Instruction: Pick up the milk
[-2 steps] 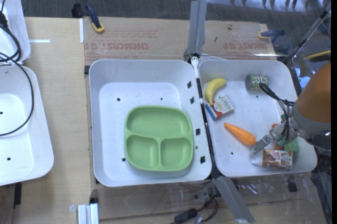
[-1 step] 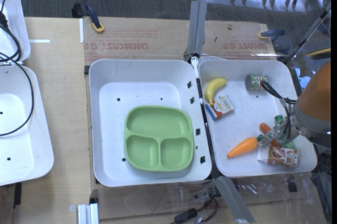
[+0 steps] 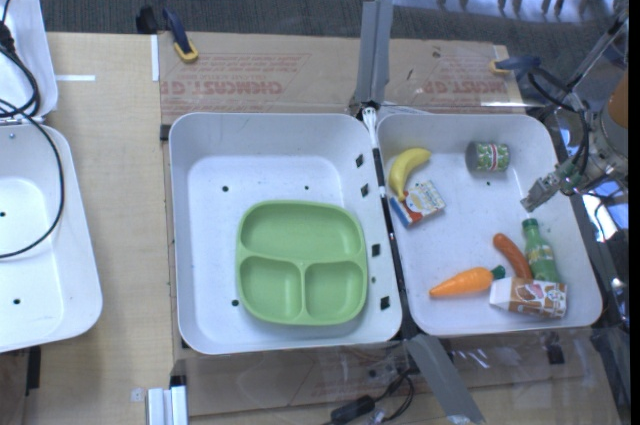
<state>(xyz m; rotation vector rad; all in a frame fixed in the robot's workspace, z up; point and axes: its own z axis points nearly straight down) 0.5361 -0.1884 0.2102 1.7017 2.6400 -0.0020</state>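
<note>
We see the pale wooden bench carrying two shallow white bins side by side. The left bin holds a green three-compartment plastic tray with bare floor along its far wall. The right bin is more crowded — open floor lies mid-bin. The white carton of milk with red-and-orange print lies on its side in the near right corner, touching the orange toy carrot. The grey tool hangs over the right rim; we cannot tell its opening.
</note>
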